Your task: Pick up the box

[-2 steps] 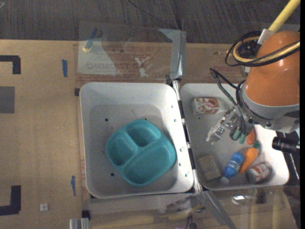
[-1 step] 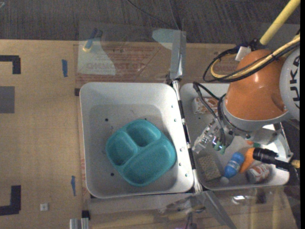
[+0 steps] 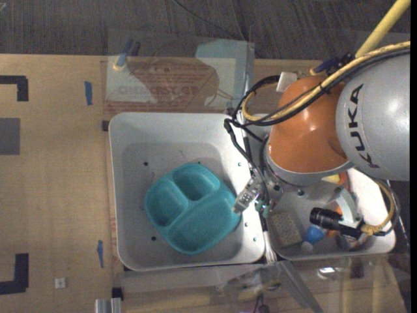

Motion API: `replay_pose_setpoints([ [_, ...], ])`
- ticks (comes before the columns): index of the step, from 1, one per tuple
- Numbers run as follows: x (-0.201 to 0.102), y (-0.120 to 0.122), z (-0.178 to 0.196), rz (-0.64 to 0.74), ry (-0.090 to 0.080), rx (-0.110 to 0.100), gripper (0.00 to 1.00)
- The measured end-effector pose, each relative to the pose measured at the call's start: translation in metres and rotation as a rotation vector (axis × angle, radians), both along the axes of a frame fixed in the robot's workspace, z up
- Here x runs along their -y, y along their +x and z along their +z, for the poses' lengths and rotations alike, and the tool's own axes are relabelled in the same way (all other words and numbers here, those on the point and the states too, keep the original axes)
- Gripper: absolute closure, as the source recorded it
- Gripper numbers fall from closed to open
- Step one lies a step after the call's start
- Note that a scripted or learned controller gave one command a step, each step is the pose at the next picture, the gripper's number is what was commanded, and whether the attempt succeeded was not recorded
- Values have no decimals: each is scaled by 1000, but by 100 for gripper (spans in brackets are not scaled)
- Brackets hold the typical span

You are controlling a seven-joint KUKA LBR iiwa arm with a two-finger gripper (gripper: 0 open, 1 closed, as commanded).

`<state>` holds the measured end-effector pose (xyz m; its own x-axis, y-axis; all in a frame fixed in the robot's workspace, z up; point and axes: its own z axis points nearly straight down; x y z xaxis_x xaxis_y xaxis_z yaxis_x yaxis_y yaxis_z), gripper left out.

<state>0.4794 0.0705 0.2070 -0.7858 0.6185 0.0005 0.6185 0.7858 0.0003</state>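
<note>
Over the wall between the two bins hung the gripper (image 3: 247,197), low under the wrist. The wrist hid most of it, so I could not tell whether it was wide or narrow, and nothing showed in its grasp. Above it sat the arm (image 3: 368,129), one grey body with one orange band (image 3: 303,139), reaching in from the right and covering the far part of the right bin (image 3: 339,250).

Just left of the gripper, in the left bin (image 3: 130,149), lay one teal tray (image 3: 191,207) with three compartments. It sat toward the near right of that bin, and its right edge came up to the gripper's tip; I could not tell if they touched. Nothing else large lay in that bin.

Just near and right of the gripper, in the near left corner of the right bin, lay the box (image 3: 285,227), one speckled grey-brown block lying flat and apart from the gripper. One small blue thing (image 3: 314,235) lay just right of it.

Beyond the far edge of the left bin lay one clear sheet (image 3: 176,77) over brown card. On the bench (image 3: 52,194), left of the bins, were two strips of blue tape, one far (image 3: 89,92) and one near (image 3: 100,253), two black corner marks (image 3: 16,87) and one grey square (image 3: 8,135).
</note>
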Motion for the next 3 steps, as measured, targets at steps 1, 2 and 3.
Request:
replay_pose_setpoints([
  [1, -14, 0, -22, 148, 0, 1, 100],
  [2, -1, 1, 10, 111, 0, 5, 100],
  [3, -2, 2, 21, 111, 1, 12, 100],
])
